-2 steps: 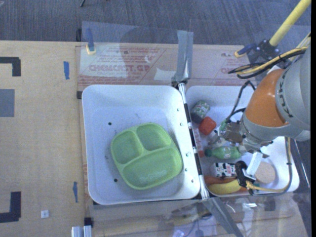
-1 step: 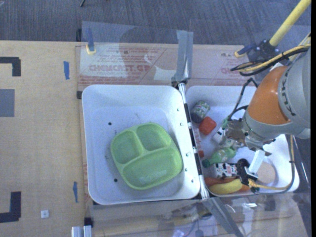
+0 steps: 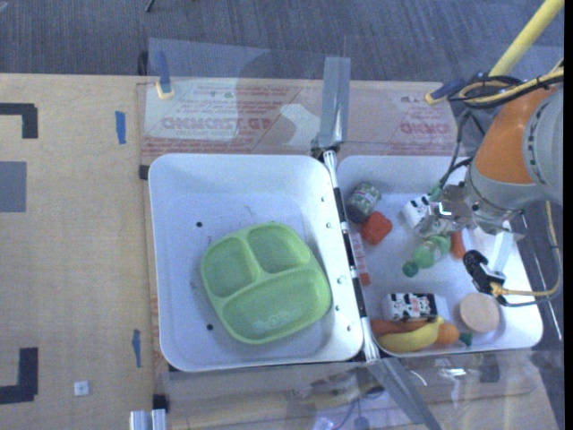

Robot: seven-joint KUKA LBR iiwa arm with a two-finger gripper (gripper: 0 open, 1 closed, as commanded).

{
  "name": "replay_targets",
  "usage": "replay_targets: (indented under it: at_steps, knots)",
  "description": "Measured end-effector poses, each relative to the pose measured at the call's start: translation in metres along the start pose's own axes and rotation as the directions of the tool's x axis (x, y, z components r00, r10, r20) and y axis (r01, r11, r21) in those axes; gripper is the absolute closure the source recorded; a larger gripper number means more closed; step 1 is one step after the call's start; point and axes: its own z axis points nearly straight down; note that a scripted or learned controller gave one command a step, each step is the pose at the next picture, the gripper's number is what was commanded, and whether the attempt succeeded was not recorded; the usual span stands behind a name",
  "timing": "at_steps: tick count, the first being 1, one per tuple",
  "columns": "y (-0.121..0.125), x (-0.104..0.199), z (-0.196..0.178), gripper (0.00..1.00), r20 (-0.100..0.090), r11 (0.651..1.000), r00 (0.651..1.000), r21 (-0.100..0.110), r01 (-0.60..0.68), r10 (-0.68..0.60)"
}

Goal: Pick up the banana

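The yellow banana (image 3: 414, 337) lies along the front wall of the right bin (image 3: 528, 334), just below a black-and-white carton (image 3: 410, 306). An orange carrot-like piece (image 3: 448, 334) touches its right end. My gripper (image 3: 440, 222) hangs over the upper middle of the right bin, above a green bottle (image 3: 424, 254) and next to a small white object (image 3: 414, 211). It is well behind the banana and holds nothing that I can see.
A green divided plate (image 3: 265, 281) lies in the left bin (image 3: 179, 186). The right bin also holds a grey-green can (image 3: 363, 200), a red item (image 3: 377, 228), a small orange piece (image 3: 458, 245) and a tan round disc (image 3: 478, 313).
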Motion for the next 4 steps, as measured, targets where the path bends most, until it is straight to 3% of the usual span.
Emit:
replay_targets:
  at_steps: [1, 2, 3, 4]
  knots:
    - [-0.061, 0.038, -0.001, 1.0, -0.003, 0.941, 0.941, 0.002, -0.339, 0.339]
    - [-0.005, 0.047, -0.049, 1.0, 0.0, 0.971, 0.971, 0.003, -0.239, 0.239]
    - [-0.029, 0.139, -0.099, 1.0, -0.001, 0.992, 0.992, 0.003, -0.129, 0.129]
    - [-0.003, 0.087, -0.027, 1.0, -0.001, 0.999, 0.999, 0.001, 0.037, -0.037]
